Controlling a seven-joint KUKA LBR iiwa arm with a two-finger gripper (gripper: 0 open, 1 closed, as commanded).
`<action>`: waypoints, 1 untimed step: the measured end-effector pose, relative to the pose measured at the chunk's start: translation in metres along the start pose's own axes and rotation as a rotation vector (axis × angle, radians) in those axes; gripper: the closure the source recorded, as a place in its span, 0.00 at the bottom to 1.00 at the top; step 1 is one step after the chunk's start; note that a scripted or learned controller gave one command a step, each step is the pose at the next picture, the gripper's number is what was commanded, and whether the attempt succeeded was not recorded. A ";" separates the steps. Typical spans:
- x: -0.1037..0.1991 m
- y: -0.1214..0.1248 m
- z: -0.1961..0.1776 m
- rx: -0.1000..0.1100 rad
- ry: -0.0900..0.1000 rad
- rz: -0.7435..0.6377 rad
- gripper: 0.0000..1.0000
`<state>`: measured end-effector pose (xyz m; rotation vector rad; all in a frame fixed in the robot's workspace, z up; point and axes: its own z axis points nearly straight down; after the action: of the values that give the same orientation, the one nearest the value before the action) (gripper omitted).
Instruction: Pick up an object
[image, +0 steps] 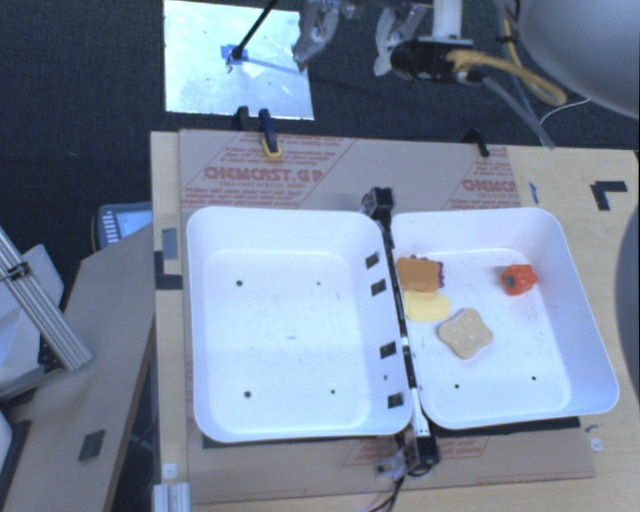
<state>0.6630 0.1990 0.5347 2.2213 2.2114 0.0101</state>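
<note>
Camera view, looking down at a slant, shows a bench (620, 300) bearing two shallow white bins side by side on a brown board printed with red lettering. Left bin (200, 330) and right bin (575, 330) meet along a central seam fitted with small dark clips. Four small items lie in the right bin, all in its upper and middle area. An orange-brown piece with a dark purple edge (419, 274) sits close against the seam wall. A flat yellow disc (428, 307) lies just below it, touching or nearly touching it; which cannot be told. A tan toast-shaped slice (465, 333) lies just beside the disc, toward the lower right, tilted on the bin floor. An orange-red pepper-like object (518, 279) rests well apart from the other three, toward the bin's right wall. The gripper (348, 38) hangs at the top of the frame, beyond the far edge of the bench and above the dark floor, near a shiny metal sheet (215, 70). Its two pale fingers (312, 35) stand apart with a clear gap, and nothing is seen between them. The gripper is well apart from both bins and from every item in them.
</note>
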 end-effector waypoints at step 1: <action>0.003 -0.005 -0.012 0.005 0.001 -0.008 1.00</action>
<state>0.6582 0.2020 0.5465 2.2152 2.2239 0.0063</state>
